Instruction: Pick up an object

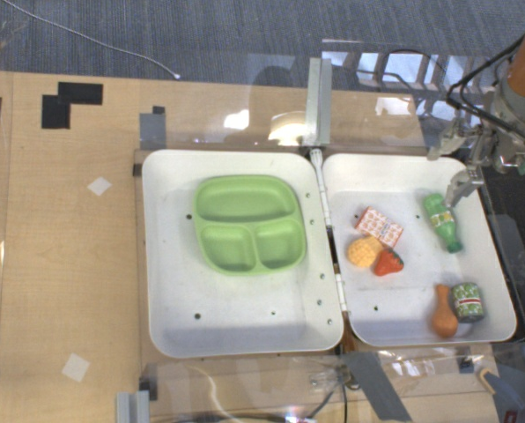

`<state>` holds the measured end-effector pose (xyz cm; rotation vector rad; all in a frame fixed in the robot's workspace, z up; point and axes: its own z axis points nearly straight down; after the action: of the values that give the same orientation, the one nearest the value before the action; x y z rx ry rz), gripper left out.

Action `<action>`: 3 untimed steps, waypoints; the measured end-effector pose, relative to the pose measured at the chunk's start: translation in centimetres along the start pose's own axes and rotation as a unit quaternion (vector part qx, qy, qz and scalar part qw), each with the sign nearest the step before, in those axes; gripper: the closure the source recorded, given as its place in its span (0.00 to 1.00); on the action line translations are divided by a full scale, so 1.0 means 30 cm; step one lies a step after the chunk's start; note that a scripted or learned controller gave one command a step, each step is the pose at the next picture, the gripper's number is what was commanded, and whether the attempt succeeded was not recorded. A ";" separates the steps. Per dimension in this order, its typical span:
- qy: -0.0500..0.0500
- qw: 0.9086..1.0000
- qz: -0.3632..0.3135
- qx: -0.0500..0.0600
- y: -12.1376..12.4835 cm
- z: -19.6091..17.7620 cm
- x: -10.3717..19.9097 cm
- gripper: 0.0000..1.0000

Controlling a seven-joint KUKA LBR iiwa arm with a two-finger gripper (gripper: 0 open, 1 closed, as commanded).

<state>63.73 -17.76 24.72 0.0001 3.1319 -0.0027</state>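
Overhead, at a slant: light wooden counter (pixel 60 263) carrying two shallow white bins side by side, left bin (pixel 170 324) near frame centre, right bin (pixel 403 324) toward the right. Green three-compartment tray (pixel 247 224) lying flat in the middle of the left bin. Small toy items scattered in the right bin: pink-and-white checkered packet (pixel 380 226) at its upper middle, yellow bumpy piece (pixel 363 252) just below that, red piece (pixel 388 263) touching the yellow one on its right. Green bottle (pixel 441 222) lying tilted at the bin's upper right, cap end pointing toward the lower right. Small can (pixel 467 301) with a green and red label near the lower right corner, orange pear-shaped piece (pixel 444 313) right beside it on the left, the two touching or nearly so. Grey arm (pixel 520 77) with orange band entering from the upper right of the frame, cables draped around it. Gripper (pixel 463 183) hanging over the right bin's upper right edge, tip just beside the top of the green bottle; contact not clear. Fingers too small and dim here: cannot tell whether apart or together, nothing visibly held between them. Black markers (pixel 69 102) stuck on the counter at upper left, grey carpet (pixel 245 16) along the top of the frame.
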 end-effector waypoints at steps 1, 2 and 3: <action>0.003 0.984 -0.180 -0.002 0.045 0.378 0.009 0.00; -0.011 0.952 -0.306 0.006 0.193 0.486 0.068 0.00; -0.021 0.951 -0.309 0.010 0.198 0.424 0.046 1.00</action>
<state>62.46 -11.84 11.96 -0.9547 2.9399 -0.0375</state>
